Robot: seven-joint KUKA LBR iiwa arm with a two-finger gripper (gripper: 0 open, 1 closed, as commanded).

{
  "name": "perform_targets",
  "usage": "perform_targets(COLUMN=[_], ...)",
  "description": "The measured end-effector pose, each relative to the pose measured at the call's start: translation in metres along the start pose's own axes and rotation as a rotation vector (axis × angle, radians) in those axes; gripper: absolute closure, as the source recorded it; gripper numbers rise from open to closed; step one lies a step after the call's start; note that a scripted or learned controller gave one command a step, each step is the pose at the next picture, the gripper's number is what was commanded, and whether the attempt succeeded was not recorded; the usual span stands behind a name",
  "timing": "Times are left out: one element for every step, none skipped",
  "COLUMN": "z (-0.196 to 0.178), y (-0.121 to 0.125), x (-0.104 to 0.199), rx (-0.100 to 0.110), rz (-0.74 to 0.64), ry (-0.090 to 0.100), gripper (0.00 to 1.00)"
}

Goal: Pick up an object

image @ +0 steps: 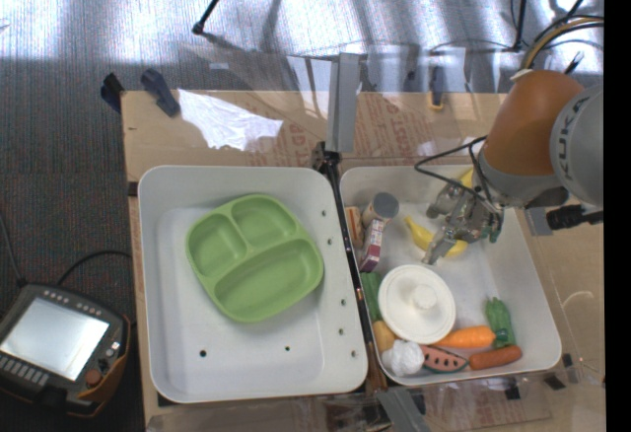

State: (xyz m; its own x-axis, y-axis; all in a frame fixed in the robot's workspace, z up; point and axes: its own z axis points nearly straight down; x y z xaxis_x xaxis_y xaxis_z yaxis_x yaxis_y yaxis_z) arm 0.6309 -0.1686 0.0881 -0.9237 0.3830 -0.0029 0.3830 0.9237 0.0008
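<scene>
The arm is in over the right-hand bin, wrist bent down, and the gripper sits low at the back of that bin, right on top of a banana. That is the nearest candidate by a long way. The banana lies just to the left of the gripper and partly under it, its long axis running on a slant from upper left down to lower right, so the yellow pokes out on both sides of the metal. Whether the fingers are spread or closed I cannot tell; the cabling and the body of the gripper blur together with the fruit, and I cannot say it has hold of anything.

Around it: a white round lid just in front, near but apart from the banana. A small bottle lies to the left by the bin wall. Along the front edge sit a carrot, a sausage, a watermelon slice and a green vegetable, all well away from the gripper. The left bin holds a green divided plate, far across.

My read: if the banana is the target, the grip wants to close across that slanted axis, not along it.
</scene>
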Motion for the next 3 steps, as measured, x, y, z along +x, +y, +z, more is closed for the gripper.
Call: perform_targets(z=[-0.01, -0.163, -0.044], y=[0.003, 0.013, -0.015], x=[-0.001, 0.026, 0.088], rx=[0.0, -0.003, 0.001], rz=[-0.007, -0.025, -0.084], ry=[-0.003, -0.012, 0.015], gripper=[1.0, 1.0, 1.0])
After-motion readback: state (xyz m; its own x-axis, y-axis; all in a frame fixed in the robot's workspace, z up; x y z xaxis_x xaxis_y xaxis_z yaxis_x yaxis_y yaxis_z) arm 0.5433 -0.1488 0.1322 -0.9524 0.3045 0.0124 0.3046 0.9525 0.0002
